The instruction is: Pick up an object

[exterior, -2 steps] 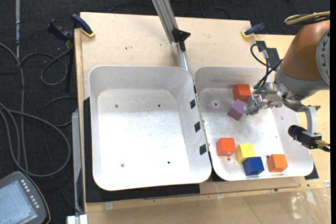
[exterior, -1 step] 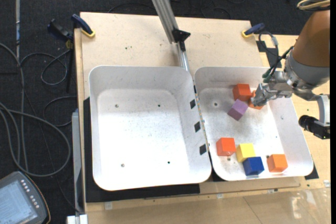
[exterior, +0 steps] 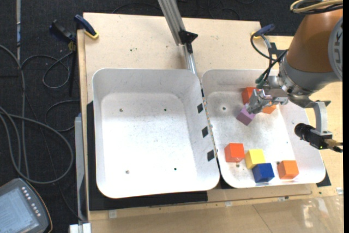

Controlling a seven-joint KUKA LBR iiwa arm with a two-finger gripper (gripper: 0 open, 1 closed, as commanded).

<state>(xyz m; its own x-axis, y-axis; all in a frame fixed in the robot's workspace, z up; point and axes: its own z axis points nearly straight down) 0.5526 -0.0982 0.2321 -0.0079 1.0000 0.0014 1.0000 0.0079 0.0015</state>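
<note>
The hand (exterior: 256,105) hangs low in the right bin (exterior: 313,169), and a purple block (exterior: 245,115) sits right at its tip, tilted. I cannot tell whether the hand is spread or pinching it; the wrist hides that. An orange block (exterior: 250,94) sits just behind the hand, touching or nearly so.

The risk, I would say, is a corner grip: a tilted cube with hard, smooth faces can twist out on the lift, or the orange neighbour gets nudged and jams.

Below the hand lie four more matte cubes: orange (exterior: 234,151), yellow (exterior: 254,158), blue (exterior: 263,172), orange (exterior: 288,169). The bin is glossy white plastic with rounded walls, on a pale board counter (exterior: 136,41).
</note>
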